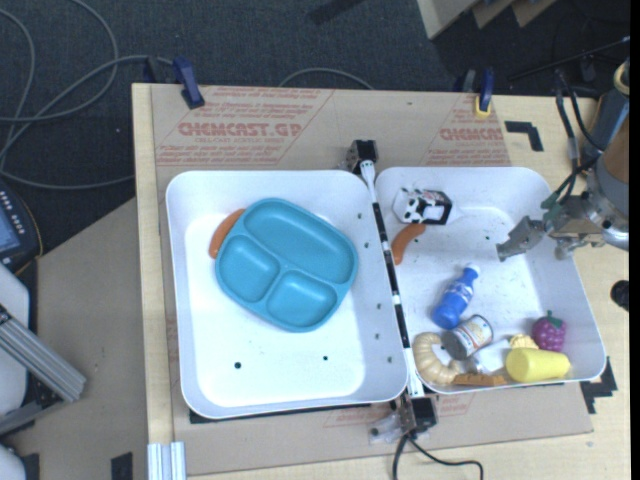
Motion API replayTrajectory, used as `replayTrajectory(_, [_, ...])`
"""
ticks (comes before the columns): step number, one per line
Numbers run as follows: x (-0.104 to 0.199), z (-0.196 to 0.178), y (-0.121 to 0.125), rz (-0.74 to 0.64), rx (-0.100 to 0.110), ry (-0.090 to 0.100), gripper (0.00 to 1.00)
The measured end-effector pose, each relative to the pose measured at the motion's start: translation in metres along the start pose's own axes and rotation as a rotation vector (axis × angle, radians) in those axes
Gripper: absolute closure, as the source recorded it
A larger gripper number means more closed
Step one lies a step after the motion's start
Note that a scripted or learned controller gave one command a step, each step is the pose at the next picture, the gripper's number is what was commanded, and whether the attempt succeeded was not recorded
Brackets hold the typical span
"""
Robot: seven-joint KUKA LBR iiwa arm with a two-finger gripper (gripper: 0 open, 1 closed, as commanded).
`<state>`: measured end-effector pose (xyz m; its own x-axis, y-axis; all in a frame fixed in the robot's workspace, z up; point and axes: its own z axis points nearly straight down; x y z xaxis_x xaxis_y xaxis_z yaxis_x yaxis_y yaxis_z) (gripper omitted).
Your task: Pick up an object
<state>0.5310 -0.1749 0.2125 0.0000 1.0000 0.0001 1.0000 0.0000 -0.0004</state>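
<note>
My gripper (541,247) hangs over the right side of the right bin (500,181), open, with bare white floor between its fingers. Left of and below it lies a blue bottle (455,298). Along the bin's front edge sit a small metal can (468,337), a tan croissant-shaped piece (435,359), a yellow object (537,364) and a purple grape bunch (548,331). A black-and-white cow toy (421,207) and an orange curved piece (402,240) rest near the bin's back left. None of them touches the gripper.
The left bin (290,383) holds a blue divided plate (286,263) with an orange object (221,232) poking out from under its left edge. Clamps (187,81) and cables sit at the bench's back edge.
</note>
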Motion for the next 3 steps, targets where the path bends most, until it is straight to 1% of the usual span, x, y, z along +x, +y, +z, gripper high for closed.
replayTrajectory(1, [0.055, 0.067, 0.022, -0.006, 0.007, 0.004, 0.00])
replayTrajectory(2, [0.060, 0.132, 0.018, 0.000, 0.006, 0.003, 0.00])
replayTrajectory(3, [0.079, 0.128, -0.003, 0.000, 0.004, 0.002, 0.00])
